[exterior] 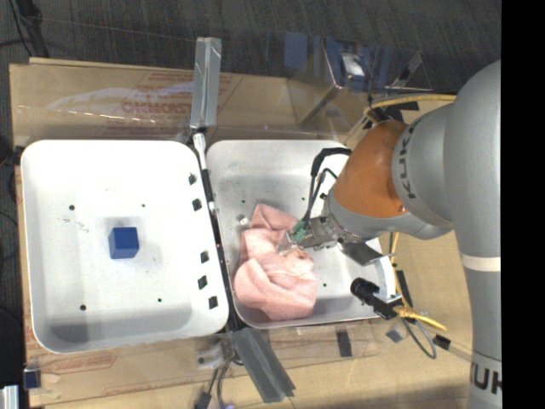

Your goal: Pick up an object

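Nearest the lens, along the right side: the grey arm (460,160), bent down and leftward into the right bin (255,164), with the orange band (375,181) just above the wrist. Down at the tip, the gripper (300,233), set low over the upper right part of the pink cloth (274,275), at or right against its folds. Cannot tell whether spread or closed: too small, and half tucked under the wrist. Crumpled in a heap, that cloth, in the lower middle of the right bin, with its lower edge close to the near wall and its left edge near the divide between the two bins. Around it, bare white floor with grey scuffs. Further left, past the divide and its row of small black clips (203,258), the left bin (51,169), with a blue cube (124,242) sitting flat on its floor, left of centre, well apart from both cloth and gripper. Above the divide, a grey metal strip (205,79) pointing toward the far side. Under both bins, brown cardboard (94,100) with faint red print.
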